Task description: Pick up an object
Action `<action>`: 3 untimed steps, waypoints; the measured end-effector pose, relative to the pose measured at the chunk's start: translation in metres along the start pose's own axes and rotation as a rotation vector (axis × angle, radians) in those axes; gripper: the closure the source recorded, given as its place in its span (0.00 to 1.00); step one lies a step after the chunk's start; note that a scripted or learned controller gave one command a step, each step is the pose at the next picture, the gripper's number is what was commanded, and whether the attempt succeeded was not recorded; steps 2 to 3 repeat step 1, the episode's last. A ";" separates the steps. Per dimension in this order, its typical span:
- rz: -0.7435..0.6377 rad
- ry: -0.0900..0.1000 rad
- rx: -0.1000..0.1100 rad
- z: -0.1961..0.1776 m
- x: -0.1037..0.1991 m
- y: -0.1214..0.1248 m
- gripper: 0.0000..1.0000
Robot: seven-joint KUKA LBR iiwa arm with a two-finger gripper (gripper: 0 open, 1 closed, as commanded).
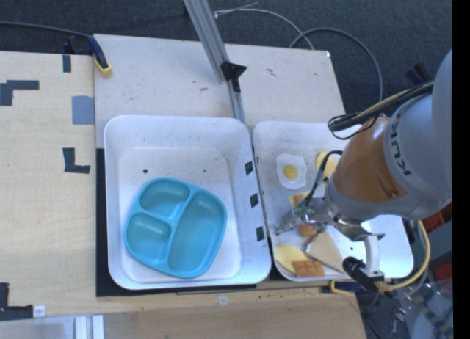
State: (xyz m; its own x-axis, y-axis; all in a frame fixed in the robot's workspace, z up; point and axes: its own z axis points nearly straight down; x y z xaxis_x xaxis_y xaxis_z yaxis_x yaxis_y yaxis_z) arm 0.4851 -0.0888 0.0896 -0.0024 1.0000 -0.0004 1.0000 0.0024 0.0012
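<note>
While bent down from the right, reaches low into the right bin (294,139) with the gripper (297,221). Hard to tell whether spread wide or squeezed together: too small and too blurred, with shiny metal bits mixed up among the toys. Cannot say whether pinching anything. Looks to sit right by a small brown bit (312,231), maybe touching it, maybe not.

Plenty of toy food lying around the gripper in that same bin. Farther back, near the bin's middle, a fried egg (291,171), white with a yellow spot, clearly apart from the gripper. Just beside the egg to the right, a yellow piece (325,161), half hidden by the grey arm (411,154) and its orange band (363,169). Between egg and gripper, a little yellow scrap (297,199). On the near side of the gripper, by the bin's front wall, a pale yellow wedge (334,252), a brown square waffle (305,266) and a pale round lump (286,257), all close together.

Over in the left bin (176,136), a blue plate (172,227) with three hollows, lying flat, well apart from the gripper. Behind both bins, a slanting metal rail (202,15) with a black tip.
</note>
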 end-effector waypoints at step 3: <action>0.006 -0.005 -0.004 -0.040 -0.080 0.046 0.00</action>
